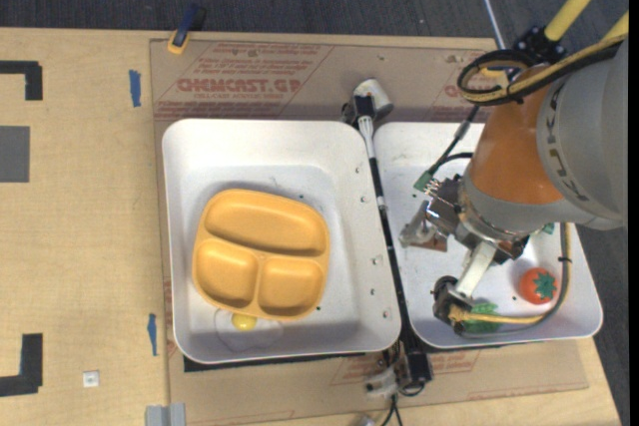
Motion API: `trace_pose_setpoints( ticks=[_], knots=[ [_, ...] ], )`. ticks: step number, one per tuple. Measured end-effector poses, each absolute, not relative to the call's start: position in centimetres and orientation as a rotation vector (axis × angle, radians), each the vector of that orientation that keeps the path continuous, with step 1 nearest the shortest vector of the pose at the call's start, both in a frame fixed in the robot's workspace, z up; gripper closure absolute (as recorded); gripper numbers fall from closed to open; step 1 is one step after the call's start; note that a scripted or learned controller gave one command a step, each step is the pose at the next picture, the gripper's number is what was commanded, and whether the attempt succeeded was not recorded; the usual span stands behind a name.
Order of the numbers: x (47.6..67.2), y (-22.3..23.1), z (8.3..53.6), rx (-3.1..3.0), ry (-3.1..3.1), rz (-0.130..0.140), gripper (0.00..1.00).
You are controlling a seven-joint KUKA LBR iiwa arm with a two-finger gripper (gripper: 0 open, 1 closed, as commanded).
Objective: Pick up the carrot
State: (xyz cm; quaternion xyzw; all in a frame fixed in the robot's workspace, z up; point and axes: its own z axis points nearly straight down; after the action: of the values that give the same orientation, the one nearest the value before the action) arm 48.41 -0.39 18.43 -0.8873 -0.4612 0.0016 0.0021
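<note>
The arm reaches over the right bin [419,150] and covers much of it. My gripper [427,226] hangs low over the bin's left-middle part, seen from above. A green leafy piece [480,310] lies near the bin's front edge, below and to the right of the gripper; it may be the carrot's top, and no orange body shows beside it. Nothing can be seen held in the gripper.
A red tomato [537,285] with a green stem lies at the right bin's front right. In the left bin [190,155] sits a yellow three-compartment tray [262,250], with a small yellow piece [243,320] in front of it.
</note>
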Motion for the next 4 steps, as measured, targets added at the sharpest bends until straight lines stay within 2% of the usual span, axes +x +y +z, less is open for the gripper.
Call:
trace_pose_setpoints(
  ticks=[1,2,3,4],
  knots=[
    [47.9,-5.4,18.4,-2.664,-1.659,0.002,0.0],
    [56.3,-10.6,41.3,-2.353,-2.085,-0.002,0.0],
    [56.3,-10.6,42.4,-2.352,-2.09,-0.002,1.0],
    [53.4,-7.5,28.0,-2.43,-1.99,0.001,1.0]
  ],
)
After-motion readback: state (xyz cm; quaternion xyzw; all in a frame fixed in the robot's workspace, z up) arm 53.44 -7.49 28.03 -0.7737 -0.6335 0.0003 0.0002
